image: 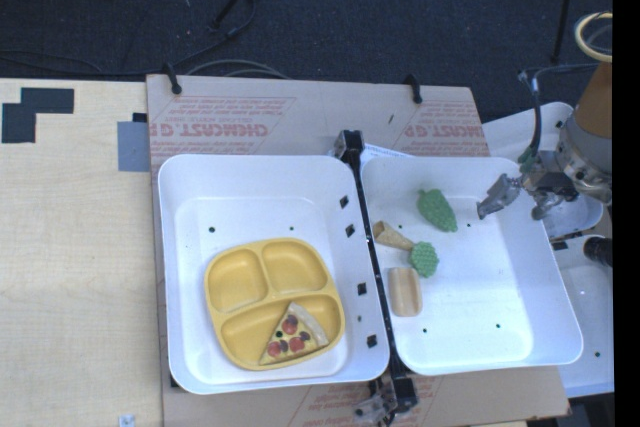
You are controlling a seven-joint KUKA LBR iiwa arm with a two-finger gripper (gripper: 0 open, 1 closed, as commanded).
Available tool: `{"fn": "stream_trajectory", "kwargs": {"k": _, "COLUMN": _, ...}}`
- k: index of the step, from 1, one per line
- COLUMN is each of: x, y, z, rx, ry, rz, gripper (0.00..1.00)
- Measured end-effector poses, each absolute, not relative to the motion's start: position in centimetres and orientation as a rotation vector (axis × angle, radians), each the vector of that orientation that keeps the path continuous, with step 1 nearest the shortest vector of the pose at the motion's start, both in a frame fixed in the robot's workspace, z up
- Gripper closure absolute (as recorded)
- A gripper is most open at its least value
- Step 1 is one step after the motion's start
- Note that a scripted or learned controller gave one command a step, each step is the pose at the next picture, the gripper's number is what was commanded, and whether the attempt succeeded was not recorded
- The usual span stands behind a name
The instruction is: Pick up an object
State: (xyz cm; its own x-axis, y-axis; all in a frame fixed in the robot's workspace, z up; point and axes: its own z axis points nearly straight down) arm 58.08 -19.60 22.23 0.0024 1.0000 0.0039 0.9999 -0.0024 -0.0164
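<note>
The right bin (500, 335) holds a green leafy piece (436, 209) near its back. A second green piece (424, 258) lies beside a tan cone (392, 236) by the left wall. In front of them lies a tan bread-like block (404, 291). My gripper (520, 202) hangs over the bin's back right part, to the right of the leafy piece. It is open, with one finger (495, 198) pointing left toward that piece and nothing between the fingers.
The left bin (190, 195) carries a yellow divided plate (272, 300) with a pizza slice (294, 335) in its front compartment. A black divider (362, 255) runs between the bins. Cardboard lies under both bins, and a wooden bench top extends to the left.
</note>
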Motion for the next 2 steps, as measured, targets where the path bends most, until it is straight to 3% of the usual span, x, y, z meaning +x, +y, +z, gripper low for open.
{"fn": "stream_trajectory", "kwargs": {"k": 1, "x": 58.3, "y": -19.6, "z": 23.0, "rx": -2.219, "ry": -2.22, "rz": 0.002, "gripper": 0.0}}
{"fn": "stream_trajectory", "kwargs": {"k": 2, "x": 58.1, "y": -19.1, "z": 16.7, "rx": -2.216, "ry": -2.216, "rz": 0.006, "gripper": 0.0}}
